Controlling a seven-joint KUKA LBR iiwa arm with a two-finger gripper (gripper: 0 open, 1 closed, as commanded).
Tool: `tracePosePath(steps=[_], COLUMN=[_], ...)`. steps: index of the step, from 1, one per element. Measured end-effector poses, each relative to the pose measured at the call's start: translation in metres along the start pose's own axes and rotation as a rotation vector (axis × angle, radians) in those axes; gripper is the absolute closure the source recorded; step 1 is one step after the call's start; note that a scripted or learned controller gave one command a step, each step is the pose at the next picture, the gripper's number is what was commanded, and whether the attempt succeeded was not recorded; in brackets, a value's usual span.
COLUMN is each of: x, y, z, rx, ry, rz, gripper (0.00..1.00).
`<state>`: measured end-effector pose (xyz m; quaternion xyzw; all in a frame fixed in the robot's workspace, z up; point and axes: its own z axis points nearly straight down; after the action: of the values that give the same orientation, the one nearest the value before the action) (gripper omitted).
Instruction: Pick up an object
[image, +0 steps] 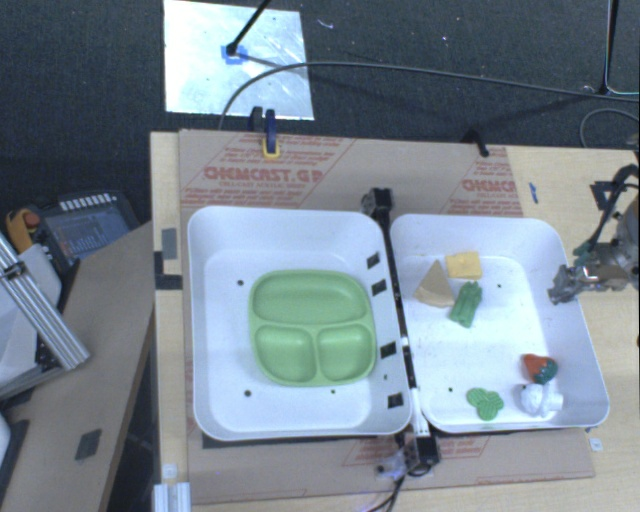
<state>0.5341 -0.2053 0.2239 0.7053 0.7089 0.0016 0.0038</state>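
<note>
A fixed overhead camera looked down on a wooden bench (330, 160) that carried two shallow white bins side by side. The left bin (215, 300) held a green divided plate (311, 327) with three compartments, resting near the bin's centre. The right bin (560, 330) held the loose objects on offer for picking: a yellow block (463, 265) at about 11 o'clock in the bin, a pale tan wedge (434, 285) just beside it at its 8 o'clock, and a dark green ridged piece (465, 304) touching or nearly touching the wedge on its 4 o'clock side. At about 6 o'clock in the same bin lay a small flat green item (486, 403). Toward 4 o'clock, close to the bin's corner, a red-and-green item (538, 367) sat just above a white object (538, 400); what these two were could not be made out.

The arm's gripper (572, 284) hung over the right bin's rim at about 3 o'clock, well apart from every object in the bin. Whether it was parted or closed could not be told at that size and angle, and nothing was seen in its grasp.

Past the bench's 12 o'clock edge, a shiny foil sheet (240, 58) lay on dark carpet.
</note>
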Motion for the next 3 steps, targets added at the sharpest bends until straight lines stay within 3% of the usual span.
tracePosePath(steps=[1, 3], x=[-0.001, 0.093], y=[0.002, 0.032], z=[-0.043, -0.03], rx=[0.001, 0.006], ry=[0.001, 0.004], rz=[0.0, -0.004], gripper=[1.0, 1.0])
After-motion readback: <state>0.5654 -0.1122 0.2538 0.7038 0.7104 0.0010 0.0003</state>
